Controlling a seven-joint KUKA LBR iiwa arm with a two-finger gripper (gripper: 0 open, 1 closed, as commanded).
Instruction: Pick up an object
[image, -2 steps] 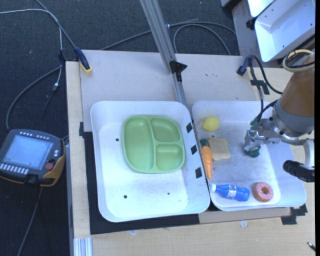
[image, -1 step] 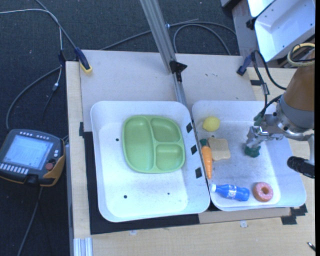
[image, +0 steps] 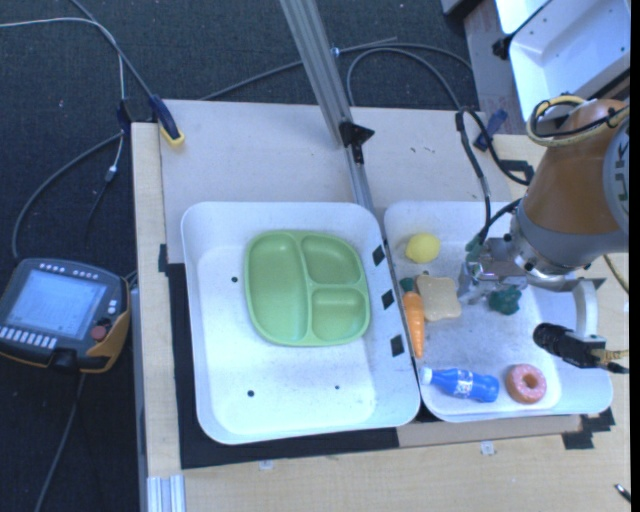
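We see a pale worktop (image: 250, 150), light wood w/ a bare beige top. Directly on it sit two shallow white bins side by side, touching at their inner rims. We take the left bin (image: 215, 400) as landmark. The right bin (image: 580, 405) lies just right of it. A black mat (image: 185, 440) shows under the left bin's lower-left corner & along its near rim. A slanted grey metal post (image: 320, 70) meets the worktop just behind the left bin's far-right corner. A small blue-and-yellow clip (image: 166, 124) sits at the worktop's far-left corner, well behind the left bin.
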